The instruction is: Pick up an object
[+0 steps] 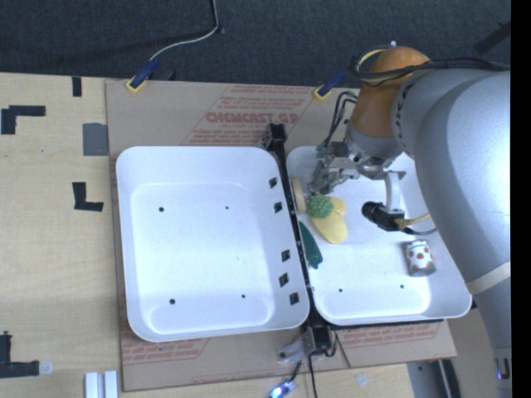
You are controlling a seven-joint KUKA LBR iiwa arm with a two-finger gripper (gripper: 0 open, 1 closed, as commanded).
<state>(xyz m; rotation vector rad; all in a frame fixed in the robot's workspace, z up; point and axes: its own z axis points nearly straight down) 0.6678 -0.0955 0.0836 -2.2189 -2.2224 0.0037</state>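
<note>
From my screen I see the arm [452, 139] reaching in from the right over the right bin [390, 313], with the gripper [323, 181] down near that bin's far left corner, close to the wall it shares with the left bin [199, 222]. I cannot tell from this angle whether the gripper is wide, narrow or closed on anything.

Just below its tip sits a fuzzy green ball [319, 206], so close that I cannot say if they touch. The ball rests against a yellow banana-shaped piece [334, 229] lying on the bin floor. A pale yellow sliver [299, 196] lies just left of the ball by the dividing wall. A dark green strip [311, 248] lies along that wall, nearer to me. Well apart, towards the right side, stands a small white thing with red marks [420, 258].
</note>
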